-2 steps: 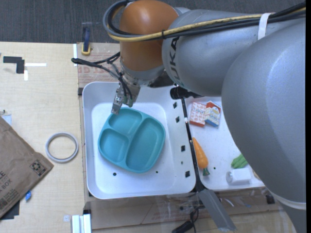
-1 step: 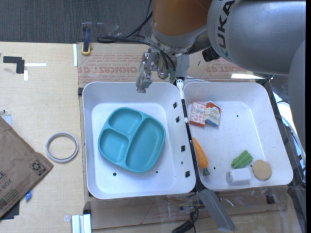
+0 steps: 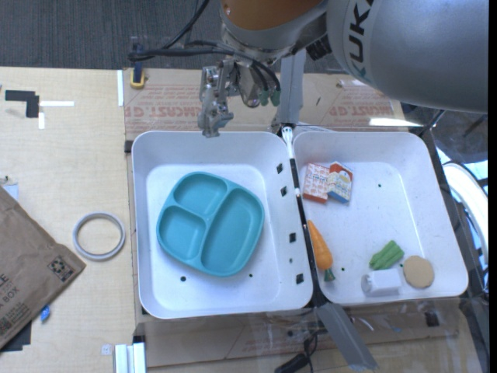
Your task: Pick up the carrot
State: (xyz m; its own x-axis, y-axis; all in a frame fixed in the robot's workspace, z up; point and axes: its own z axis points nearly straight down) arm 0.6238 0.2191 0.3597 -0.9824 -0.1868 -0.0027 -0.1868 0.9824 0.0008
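The orange carrot (image 3: 318, 245) lies in the right bin (image 3: 435, 179), lengthwise against its left wall, green tip towards the front. My gripper (image 3: 247, 123) hangs high over the back rim where the two bins meet, well behind and above the carrot. Its fingers (image 3: 211, 121) stand apart, so it is open with nothing between them.
The right bin also holds a red and white box (image 3: 328, 183), a green piece (image 3: 386, 255), a tan round disc (image 3: 419, 272) and a small white cylinder (image 3: 380, 284). A teal divided plate (image 3: 210, 222) sits in the left bin (image 3: 147, 286). A tape ring (image 3: 99, 235) lies on the bench.
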